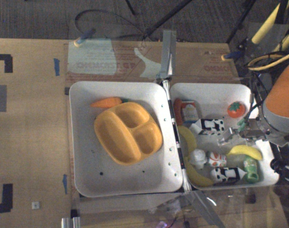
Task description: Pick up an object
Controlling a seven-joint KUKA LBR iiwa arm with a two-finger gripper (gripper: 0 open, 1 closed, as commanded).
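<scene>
In the right white bin [216, 90], a black-and-white cow-patterned carton [227, 175] and green bottle [250, 170] lie along the near edge. Just beyond, a yellow plastic banana [244, 151] lies beside the metal gripper [234, 136]; whether its fingers are apart or together, I cannot tell. A red toy tomato [236, 109] sits toward the far right corner.

You are looking at an evenly lit, fairly soft picture with a warm cast over the wooden bench [30, 141]. The two white bins [82, 175] come out bright but not blown, and their walls throw only faint, diffuse shadows, so the light reaches you from overhead. The yellow plate [128, 132] carries a mild sheen on its rims. The dark floor [49, 8] at the top stays dim and grainy. The arm [282, 103] at the right edge is blurred and its orange band glows. Small items in the right bin look smeared, and clear plastic at the bottom gives weak glare
</scene>
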